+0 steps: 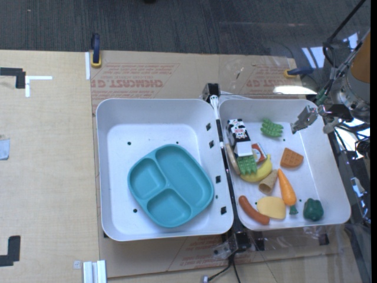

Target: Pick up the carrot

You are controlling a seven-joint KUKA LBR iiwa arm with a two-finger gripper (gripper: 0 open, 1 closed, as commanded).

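Gripper (306, 118) sits over the upper right rim of the right bin (333, 175), at the end of the arm coming in from the right. Nothing seen between it and the toys below; whether it is open or closed cannot be told at this resolution.

Carrot (286, 188) lies in the right bin, well below the gripper, orange body slanted with its green end toward the near wall. Just above it: orange waffle-like piece (291, 158). To its left: banana (263, 171). Below left, touching or nearly so: yellow wedge (271, 207), then sausage (253, 210). Right of the carrot tip: dark green pepper (313, 209).

Left bin (118, 128) holds a teal divided plate (170, 185).
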